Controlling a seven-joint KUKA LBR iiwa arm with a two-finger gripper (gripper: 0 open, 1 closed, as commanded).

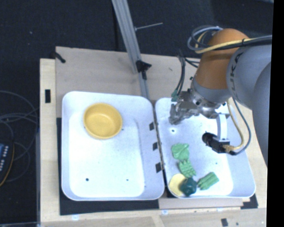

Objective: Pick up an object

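The right bin [237,174] holds a cluster of small objects near its front: a light green piece [180,150], a second green piece [187,168] below it, a green block [208,180], a dark teal lump [189,186] and a yellow disc [177,183] under the lump. My gripper [176,116] hangs over the back left part of the right bin, well behind the green pieces, with nothing visibly between its fingers. In the left bin [107,174] a yellow bowl [103,120] sits at the back left.
A slanted metal pole [130,40] rises from behind the bins, ending at a black clamp [143,67]. Black clips [155,146] line the divider between the bins. The grey arm with its orange band [223,53] and cables fills the upper right.
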